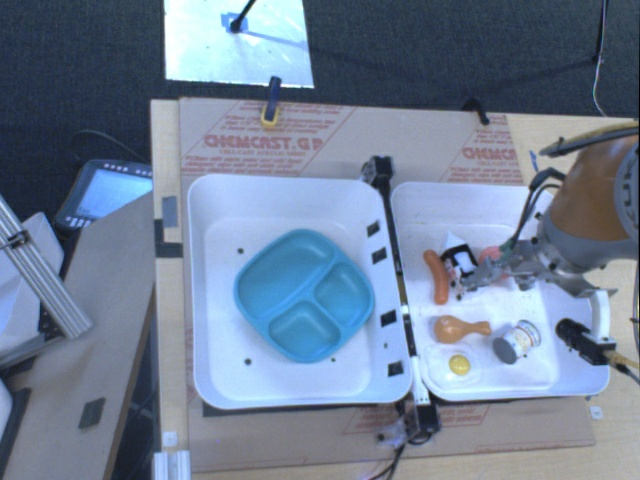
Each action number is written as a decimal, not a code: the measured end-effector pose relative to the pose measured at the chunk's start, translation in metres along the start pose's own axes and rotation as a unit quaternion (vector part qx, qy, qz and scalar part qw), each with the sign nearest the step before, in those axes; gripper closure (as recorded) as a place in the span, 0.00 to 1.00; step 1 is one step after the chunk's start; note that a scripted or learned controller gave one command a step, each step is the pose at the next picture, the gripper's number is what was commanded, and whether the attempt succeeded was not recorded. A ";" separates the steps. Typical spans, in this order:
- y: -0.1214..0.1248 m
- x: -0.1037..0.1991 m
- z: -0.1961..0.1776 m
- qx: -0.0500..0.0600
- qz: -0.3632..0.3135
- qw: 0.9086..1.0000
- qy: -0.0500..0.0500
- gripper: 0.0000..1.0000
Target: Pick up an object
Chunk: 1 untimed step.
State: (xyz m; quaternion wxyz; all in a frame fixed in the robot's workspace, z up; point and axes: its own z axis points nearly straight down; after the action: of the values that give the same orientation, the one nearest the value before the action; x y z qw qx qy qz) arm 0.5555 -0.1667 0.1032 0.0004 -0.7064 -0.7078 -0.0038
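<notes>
Hovering low in the right bin [570, 368], the gripper [462, 268] sits just right of the orange sausage-shaped toy [437, 276], near the bin's left wall. We cannot tell whether its black fingers are parted or closed, and nothing shows between them.

We judge the sausage the likely target: light, smooth, probably plastic or rubber, rounded and prone to roll. Best taken across its narrow middle.

Nearer us lie an orange drumstick-shaped piece [460, 327], tapering and glossy; a small yellow round thing [458, 365] on the bin floor; and a grey can [516, 342] lying on its side, stiff and apt to roll.

The left bin [215, 368] carries a blue three-compartment plate [304, 295], flat, with little for a pinch except its rim. Both bins sit on cardboard over the tabletop [165, 128].
</notes>
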 end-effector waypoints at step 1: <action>0.004 -0.001 -0.016 -0.008 0.000 1.000 -0.003 1.00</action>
State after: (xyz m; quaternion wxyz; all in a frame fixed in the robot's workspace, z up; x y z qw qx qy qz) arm 0.5597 -0.1679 0.1195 -0.0070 -0.7062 -0.7080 -0.0072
